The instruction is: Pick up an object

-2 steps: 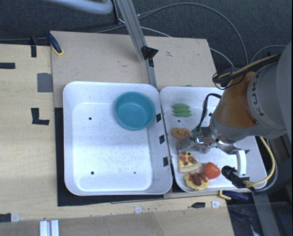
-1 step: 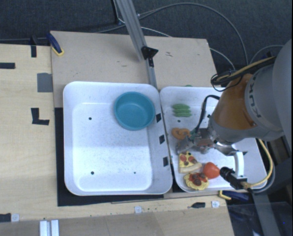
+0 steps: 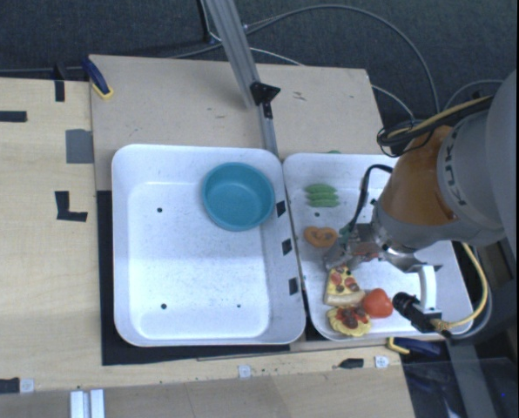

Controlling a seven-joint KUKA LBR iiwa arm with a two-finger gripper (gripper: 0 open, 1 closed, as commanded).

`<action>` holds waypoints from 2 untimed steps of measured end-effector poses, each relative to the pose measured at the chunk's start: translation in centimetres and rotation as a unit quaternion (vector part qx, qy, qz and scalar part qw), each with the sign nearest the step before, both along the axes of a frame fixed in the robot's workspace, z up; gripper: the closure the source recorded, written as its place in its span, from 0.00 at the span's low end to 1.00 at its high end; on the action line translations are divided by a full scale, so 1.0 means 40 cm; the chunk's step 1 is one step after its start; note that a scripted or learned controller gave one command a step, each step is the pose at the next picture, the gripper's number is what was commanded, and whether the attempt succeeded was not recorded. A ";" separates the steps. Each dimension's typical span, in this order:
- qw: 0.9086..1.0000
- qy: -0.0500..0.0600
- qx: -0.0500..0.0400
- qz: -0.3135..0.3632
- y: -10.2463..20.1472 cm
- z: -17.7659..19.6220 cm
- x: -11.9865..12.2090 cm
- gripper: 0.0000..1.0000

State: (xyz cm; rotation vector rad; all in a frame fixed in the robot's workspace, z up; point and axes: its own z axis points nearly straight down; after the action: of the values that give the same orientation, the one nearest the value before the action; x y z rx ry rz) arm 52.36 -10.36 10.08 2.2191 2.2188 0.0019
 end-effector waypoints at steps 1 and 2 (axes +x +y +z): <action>1.000 0.001 0.001 0.000 -0.005 0.104 0.000 1.00; 1.000 -0.001 0.001 0.000 -0.007 0.259 0.008 1.00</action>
State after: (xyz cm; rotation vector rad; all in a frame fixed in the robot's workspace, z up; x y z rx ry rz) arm 52.67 -10.66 20.43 2.2184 2.2196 0.0044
